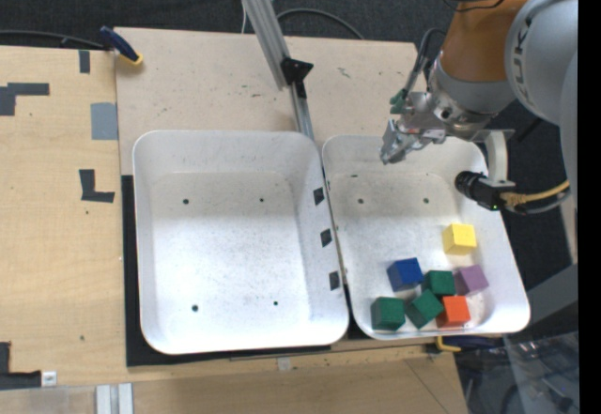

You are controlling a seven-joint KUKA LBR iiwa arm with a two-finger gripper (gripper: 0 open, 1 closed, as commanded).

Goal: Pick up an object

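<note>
In the right bin (pixel 376 187) several small blocks lie near the front right corner: a yellow block (pixel 460 237), a blue block (pixel 406 272), a purple block (pixel 472 279), an orange block (pixel 455 310), and green blocks (pixel 388 313) (pixel 423 308) (pixel 439 283). My gripper (pixel 393 151) hangs over the far edge of the right bin, well behind the blocks, with nothing visible between its fingers. It looks shut.
The left bin (pixel 225 234) sits beside the right one, sharing a middle wall. A slanted metal post (pixel 268 23) rises behind the bins. A blue and yellow clamp (pixel 122 46) lies on the bench at the far left.
</note>
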